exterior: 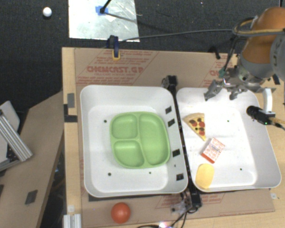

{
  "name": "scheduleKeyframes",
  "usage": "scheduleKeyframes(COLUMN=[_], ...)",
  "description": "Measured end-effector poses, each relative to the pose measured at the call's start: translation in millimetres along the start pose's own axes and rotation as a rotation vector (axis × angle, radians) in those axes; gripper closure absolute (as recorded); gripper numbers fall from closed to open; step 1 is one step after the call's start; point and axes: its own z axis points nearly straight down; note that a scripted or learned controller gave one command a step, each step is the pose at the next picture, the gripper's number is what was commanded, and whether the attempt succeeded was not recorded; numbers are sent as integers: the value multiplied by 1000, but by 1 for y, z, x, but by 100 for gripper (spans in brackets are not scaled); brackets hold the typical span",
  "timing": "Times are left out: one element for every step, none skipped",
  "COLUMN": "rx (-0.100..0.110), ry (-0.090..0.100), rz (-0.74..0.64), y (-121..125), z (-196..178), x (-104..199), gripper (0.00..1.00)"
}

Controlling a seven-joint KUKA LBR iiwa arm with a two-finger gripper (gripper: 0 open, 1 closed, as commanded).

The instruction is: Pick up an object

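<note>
Left white plastic bin (92,175): green sectioned plastic tray (139,139), centre. Right white plastic bin (261,160): triangular toy pizza slice (196,124) at 10 o'clock, small red-and-white packet (213,150) centre, yellow rounded toy (204,175) at 7 o'clock. Hand (224,90) at 12 o'clock, fingers spread wide, nothing between them. Risk: flat pieces lie near the wall; fingers may skid or close on air.

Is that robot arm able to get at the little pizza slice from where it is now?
Probably yes. The gripper hovers over the right bin's far edge, and the pizza slice lies flat nearby with nothing on top; the small carton sits apart from it.
</note>
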Motion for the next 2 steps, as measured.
scheduleKeyframes(rx=[-1,-6], ry=[0,0], rz=[0,-1], y=[1,2], z=[42,29], x=[-4,-4], gripper=[0,100])
